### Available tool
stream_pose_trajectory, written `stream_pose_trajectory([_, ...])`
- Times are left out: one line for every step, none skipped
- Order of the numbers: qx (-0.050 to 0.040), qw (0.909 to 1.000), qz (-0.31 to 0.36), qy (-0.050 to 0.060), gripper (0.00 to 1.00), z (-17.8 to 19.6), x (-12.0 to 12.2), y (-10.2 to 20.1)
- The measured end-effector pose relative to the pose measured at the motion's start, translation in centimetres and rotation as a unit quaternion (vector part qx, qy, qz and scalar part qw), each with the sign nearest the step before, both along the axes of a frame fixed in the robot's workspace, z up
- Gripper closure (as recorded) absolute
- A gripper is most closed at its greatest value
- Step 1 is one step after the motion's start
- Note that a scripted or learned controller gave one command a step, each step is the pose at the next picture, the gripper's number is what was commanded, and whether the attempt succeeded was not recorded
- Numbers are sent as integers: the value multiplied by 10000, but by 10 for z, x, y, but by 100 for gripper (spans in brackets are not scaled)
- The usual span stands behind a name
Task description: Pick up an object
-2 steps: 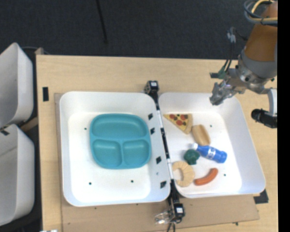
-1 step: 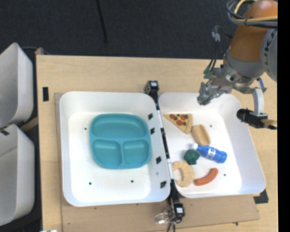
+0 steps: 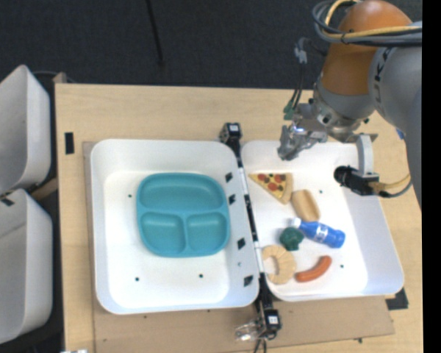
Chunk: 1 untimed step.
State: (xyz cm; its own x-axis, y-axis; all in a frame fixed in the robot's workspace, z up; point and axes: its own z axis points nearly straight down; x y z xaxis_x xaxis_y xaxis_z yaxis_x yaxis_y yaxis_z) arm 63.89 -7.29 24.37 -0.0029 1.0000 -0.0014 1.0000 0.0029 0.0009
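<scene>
A sausage (image 3: 313, 269) lies at the right bin's (image 3: 375, 263) near edge, long axis running left-right, beside a bagel (image 3: 278, 262), bottle (image 3: 321, 233), bun (image 3: 305, 204) and pizza slice (image 3: 273, 184). The left bin (image 3: 114, 271) holds a teal tray (image 3: 182, 214). The end effector (image 3: 289, 150) hangs over the right bin's far corner, holding nothing, its opening unclear

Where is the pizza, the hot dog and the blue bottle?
pizza slice (image 3: 273, 184), camera view, middle of its topping.
hot dog (image 3: 313, 269), camera view, middle of the sausage.
blue bottle (image 3: 324, 234), camera view, on its body.

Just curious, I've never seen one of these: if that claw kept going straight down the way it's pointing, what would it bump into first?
Probably the bare floor of the right white bin, just above the pizza-slice toy. The claw hangs over that far corner; depth is hard to judge.
</scene>
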Motion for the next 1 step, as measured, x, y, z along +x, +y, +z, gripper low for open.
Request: stream_pose_trajectory([5, 10000, 10, 7, 100, -10, 6, 53])
